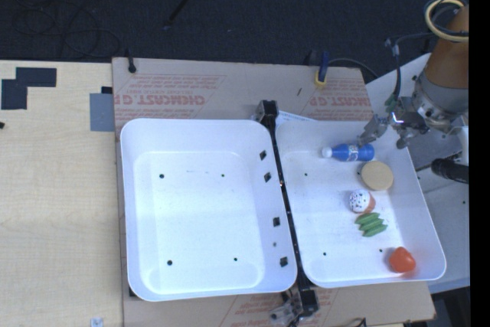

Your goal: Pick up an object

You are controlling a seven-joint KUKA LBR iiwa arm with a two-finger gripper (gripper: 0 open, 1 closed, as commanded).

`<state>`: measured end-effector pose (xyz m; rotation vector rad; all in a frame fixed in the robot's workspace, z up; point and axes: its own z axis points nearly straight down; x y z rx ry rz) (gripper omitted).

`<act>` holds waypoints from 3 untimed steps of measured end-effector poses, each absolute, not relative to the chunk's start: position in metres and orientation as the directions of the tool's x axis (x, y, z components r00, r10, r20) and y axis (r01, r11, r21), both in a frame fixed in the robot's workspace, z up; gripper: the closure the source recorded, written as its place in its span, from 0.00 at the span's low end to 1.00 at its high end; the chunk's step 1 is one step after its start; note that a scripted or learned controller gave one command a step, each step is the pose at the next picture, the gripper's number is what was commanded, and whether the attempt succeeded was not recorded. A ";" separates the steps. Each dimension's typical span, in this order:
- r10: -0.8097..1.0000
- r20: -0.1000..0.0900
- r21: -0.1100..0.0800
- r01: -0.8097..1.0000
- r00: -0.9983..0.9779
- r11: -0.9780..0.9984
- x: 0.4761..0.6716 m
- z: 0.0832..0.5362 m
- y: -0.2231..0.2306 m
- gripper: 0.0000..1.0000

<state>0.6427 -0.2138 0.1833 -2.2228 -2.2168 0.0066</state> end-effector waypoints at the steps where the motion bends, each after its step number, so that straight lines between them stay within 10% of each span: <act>1: 1.000 -0.001 0.002 1.000 0.000 0.000 0.644 0.219 -0.215 0.00; 3: 1.000 0.000 0.000 1.000 -0.001 0.001 0.644 0.236 -0.215 0.00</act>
